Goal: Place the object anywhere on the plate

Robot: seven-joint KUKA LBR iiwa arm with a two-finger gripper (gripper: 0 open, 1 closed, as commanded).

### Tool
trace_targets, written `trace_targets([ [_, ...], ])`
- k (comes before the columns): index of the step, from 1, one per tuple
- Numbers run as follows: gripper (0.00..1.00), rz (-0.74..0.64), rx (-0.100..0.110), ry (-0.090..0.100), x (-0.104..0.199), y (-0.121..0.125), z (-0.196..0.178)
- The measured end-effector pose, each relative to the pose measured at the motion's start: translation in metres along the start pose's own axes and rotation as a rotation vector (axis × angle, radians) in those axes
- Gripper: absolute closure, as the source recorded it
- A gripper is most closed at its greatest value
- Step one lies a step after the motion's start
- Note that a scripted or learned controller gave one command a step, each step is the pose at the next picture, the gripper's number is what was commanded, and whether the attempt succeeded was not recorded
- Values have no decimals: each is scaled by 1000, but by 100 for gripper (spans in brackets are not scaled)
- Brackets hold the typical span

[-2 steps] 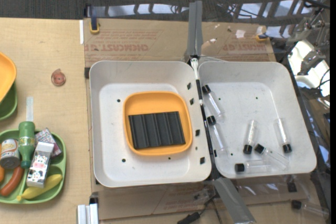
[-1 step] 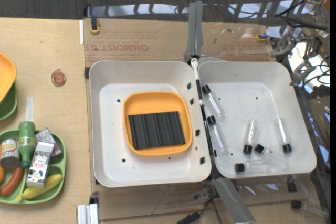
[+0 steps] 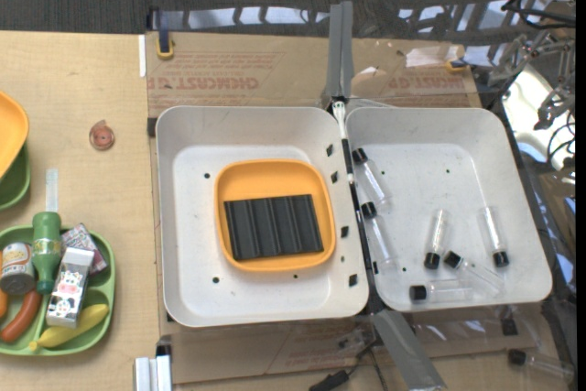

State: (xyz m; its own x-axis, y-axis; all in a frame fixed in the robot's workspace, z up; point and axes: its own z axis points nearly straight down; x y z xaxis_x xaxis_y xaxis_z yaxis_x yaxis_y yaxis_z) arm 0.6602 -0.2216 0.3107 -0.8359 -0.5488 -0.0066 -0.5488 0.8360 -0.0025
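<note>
Tubes [image 3: 438, 238] lying loose in right bin [image 3: 513, 160], well apart from plate [image 3: 275, 179] centred in left bin [image 3: 183, 197] for an easy drop. Claw state: cannot tell.

Wooden bench [image 3: 92, 87] carries two white bins side by side: left bin [image 3: 183, 288] and right bin [image 3: 522, 224], touching at the middle. Flattened cardboard [image 3: 238, 78] lies beneath them. At the left edge sits a green tray [image 3: 96, 325], with a small pink disc [image 3: 103, 135] apart.
</note>
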Motion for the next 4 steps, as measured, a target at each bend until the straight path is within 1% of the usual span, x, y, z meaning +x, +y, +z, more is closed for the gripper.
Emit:
trace_targets([
  [1,0,-325,-1,0,0,0,-3],
  [2,0,-655,-3,0,0,0,3],
  [3,0,-933,-6,0,0,1,18],
  [4,0,-913,-4,-1,0,0,11],
])
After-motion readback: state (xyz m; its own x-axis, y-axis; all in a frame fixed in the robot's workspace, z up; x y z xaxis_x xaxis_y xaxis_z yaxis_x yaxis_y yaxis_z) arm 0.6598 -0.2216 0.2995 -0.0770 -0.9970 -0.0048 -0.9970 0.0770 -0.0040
